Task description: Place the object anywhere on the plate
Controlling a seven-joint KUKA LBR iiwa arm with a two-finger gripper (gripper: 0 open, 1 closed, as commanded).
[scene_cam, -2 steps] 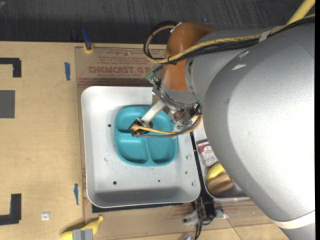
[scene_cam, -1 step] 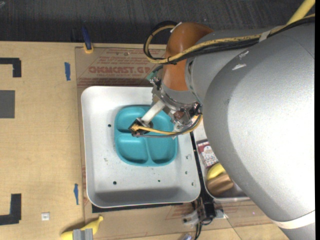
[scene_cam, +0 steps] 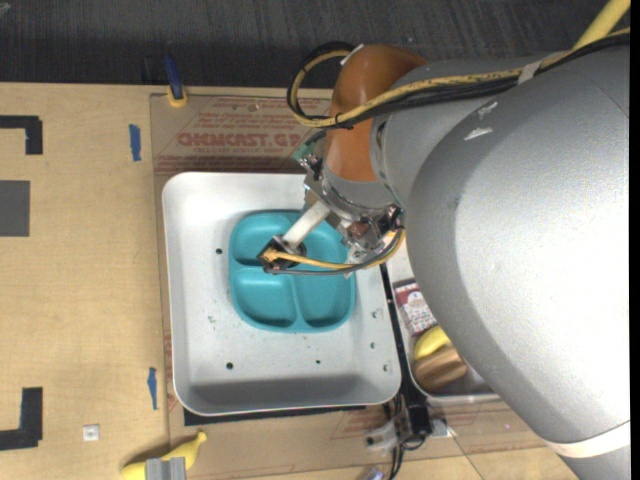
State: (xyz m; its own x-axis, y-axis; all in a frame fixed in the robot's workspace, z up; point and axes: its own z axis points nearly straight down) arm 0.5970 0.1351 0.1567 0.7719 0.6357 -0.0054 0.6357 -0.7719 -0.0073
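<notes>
A teal plate [scene_cam: 290, 303] with divided compartments lies in the left white bin [scene_cam: 195, 298], toward its back right. My gripper [scene_cam: 352, 230] hangs over the plate's right rear corner, just below the orange wrist band, and the wrist hides most of it. No object shows on the visible part of the plate. The arm covers the plate's far right corner.
The big grey arm covers most of the right bin. At that bin's left side I see a red and white packet [scene_cam: 415, 308], a yellow object [scene_cam: 432, 343] and a brown cylinder [scene_cam: 440, 370]. A yellow clamp [scene_cam: 165, 460] sits at the bench's front edge.
</notes>
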